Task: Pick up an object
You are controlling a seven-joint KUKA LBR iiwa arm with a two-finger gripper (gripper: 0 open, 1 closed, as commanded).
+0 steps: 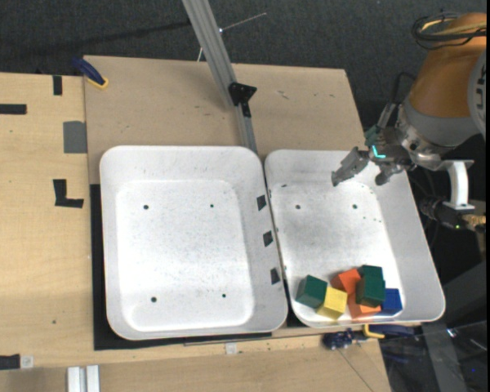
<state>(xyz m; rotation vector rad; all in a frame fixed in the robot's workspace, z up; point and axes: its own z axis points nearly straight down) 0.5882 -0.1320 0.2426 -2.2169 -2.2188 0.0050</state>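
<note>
**Hand at the far edge of the right bin, blocks at the near edge**

The arm [445, 80] reaches in from the right and carries the hand [366, 168] above the far rim of the right bin [327, 219]. Two dark fingers show, one [347, 168] pointing toward the bin's middle and one [385, 174] nearer the wrist, with a clear gap between them; the hand is spread and grips nothing. The blocks [351, 292] lie heaped in the near corner of the same bin, touching one another: green [312, 290], yellow [335, 301], orange [349, 281], dark green [371, 284] and blue [391, 300]. The left bin [180, 239] sits just beside the right one on the surface [33, 219].

The relation that governs the coming move: the heap lies well apart from the hand, toward the camera along the bin's long axis and almost straight below it in the view. The hand would likely need to travel the bin's length before descending. Because the blocks crowd together, the green one on the heap's left edge appears the most open to the fingers.
</note>
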